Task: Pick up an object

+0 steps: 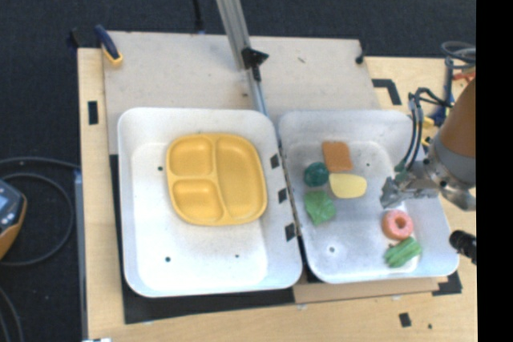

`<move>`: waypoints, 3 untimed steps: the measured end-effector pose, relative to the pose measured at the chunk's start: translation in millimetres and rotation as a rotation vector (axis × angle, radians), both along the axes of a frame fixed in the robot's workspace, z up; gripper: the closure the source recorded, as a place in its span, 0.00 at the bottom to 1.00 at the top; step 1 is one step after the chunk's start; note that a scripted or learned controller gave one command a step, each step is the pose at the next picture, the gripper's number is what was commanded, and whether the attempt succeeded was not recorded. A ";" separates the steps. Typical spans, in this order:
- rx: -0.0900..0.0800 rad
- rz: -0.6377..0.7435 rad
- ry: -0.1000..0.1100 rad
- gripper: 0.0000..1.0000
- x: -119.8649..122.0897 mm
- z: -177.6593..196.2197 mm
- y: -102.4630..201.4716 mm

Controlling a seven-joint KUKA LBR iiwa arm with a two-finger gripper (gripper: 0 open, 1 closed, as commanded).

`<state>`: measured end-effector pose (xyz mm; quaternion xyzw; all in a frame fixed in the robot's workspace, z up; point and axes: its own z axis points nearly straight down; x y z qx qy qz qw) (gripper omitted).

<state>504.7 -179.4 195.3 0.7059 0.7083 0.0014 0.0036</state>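
The right bin (pixel 353 268) holds several small toys: an orange block (pixel 337 155), a dark teal ball (pixel 316 174), a pale yellow piece (pixel 348 187), a green lump (pixel 320 207), a pink ring (pixel 397 225) and a green ridged piece (pixel 402 252). My gripper (pixel 398 190) hangs over the right side of this bin, just above the pink ring and right of the yellow piece. Nothing shows between its fingers.
The left bin (pixel 144 252) carries a yellow three-compartment plate (pixel 216 178). A metal pole (pixel 228 4) slants up from the back of the bench between the bins. Cables run along the arm (pixel 458 132) at the right edge.
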 end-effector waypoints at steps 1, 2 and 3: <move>0.000 0.000 0.001 1.00 1.5 40.3 -1.5; 0.003 0.004 0.005 1.00 24.0 31.0 47.5; 0.004 0.005 0.004 1.00 52.3 32.8 87.9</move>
